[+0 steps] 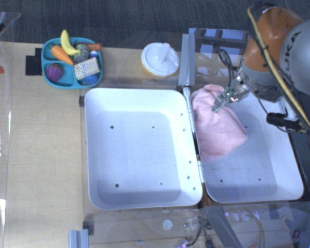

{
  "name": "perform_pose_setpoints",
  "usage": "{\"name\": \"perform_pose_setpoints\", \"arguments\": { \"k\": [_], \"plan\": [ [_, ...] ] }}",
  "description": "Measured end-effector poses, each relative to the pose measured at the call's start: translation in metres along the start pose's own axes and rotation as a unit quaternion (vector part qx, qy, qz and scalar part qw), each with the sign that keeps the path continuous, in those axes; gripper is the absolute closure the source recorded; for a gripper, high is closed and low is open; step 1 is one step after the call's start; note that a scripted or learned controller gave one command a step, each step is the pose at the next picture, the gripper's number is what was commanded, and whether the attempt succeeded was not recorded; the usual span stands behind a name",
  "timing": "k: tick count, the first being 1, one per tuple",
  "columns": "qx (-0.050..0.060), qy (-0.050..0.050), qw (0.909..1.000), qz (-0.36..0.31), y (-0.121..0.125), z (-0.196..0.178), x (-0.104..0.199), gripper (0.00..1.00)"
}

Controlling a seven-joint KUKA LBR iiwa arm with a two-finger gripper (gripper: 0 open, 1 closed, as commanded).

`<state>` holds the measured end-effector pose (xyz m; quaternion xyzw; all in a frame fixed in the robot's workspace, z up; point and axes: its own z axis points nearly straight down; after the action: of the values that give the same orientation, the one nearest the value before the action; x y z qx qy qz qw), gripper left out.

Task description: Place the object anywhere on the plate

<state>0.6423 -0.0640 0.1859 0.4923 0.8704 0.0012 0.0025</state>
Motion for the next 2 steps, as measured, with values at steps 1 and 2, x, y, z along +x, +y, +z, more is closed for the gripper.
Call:
{"name": "perform_pose_setpoints", "arguments": {
  "k": [1,2],
  "plan": [
    [0.0,0.0,1.0,-0.003,0.003,-0.04,0.001,1.0],
    [0.0,0.001,0.9792,-0.203,0.006,-0.03,0.05,1.0]
  ]
}}
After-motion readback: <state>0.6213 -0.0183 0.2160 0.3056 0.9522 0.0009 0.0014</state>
